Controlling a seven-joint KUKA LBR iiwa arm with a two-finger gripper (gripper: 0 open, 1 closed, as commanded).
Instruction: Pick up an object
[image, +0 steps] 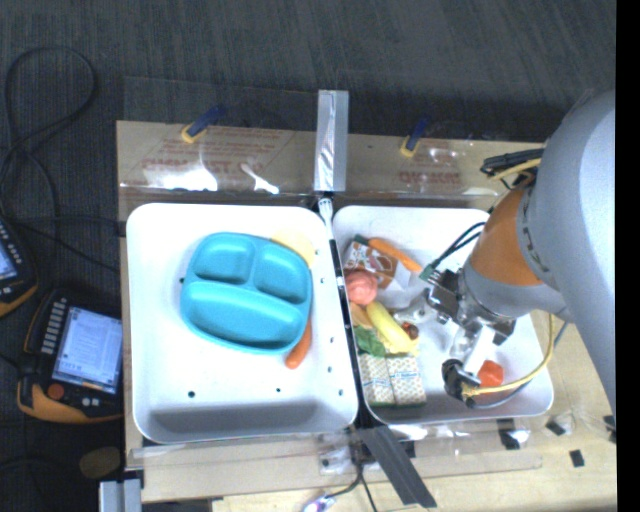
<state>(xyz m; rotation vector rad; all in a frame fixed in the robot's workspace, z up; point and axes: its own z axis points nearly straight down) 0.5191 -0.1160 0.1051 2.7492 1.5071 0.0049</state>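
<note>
Two white bins, one blue tray (245, 290), two cracker packs (392, 379).
My arm (560, 230) angles down into the right bin (530, 395); I cannot tell how my jaws stand.

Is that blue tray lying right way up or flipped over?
Flipped over, it seems. The blue tray in the left bin shows its compartments bulging up as rounded humps rather than hollows, and nothing sits in them.

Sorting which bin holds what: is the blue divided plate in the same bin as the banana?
No, the blue divided plate lies in the left bin, the banana in the right bin.
</note>
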